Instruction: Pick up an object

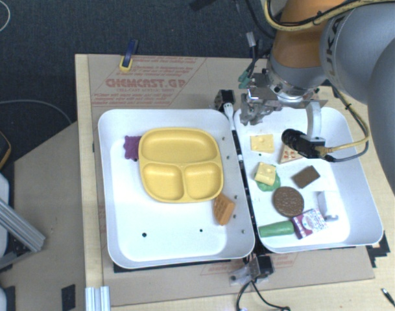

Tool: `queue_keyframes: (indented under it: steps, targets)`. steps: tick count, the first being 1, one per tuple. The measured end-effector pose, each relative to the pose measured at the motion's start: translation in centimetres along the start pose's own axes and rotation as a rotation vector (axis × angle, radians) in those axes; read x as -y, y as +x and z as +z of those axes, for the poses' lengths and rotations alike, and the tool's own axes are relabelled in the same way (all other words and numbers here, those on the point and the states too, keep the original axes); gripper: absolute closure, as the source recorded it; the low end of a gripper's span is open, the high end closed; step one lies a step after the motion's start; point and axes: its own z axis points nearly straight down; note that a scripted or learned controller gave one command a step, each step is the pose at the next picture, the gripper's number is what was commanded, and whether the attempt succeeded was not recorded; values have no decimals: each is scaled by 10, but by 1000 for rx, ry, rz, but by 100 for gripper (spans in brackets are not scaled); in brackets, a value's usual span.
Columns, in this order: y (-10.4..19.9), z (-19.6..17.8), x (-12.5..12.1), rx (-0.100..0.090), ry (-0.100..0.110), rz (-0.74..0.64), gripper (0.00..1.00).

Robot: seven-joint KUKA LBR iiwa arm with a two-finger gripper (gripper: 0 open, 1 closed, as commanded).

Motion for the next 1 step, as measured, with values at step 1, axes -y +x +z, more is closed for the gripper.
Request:
queue_keyframes:
  steps: [1]
  targets:
    - [1,8,2,0,5,2,100]
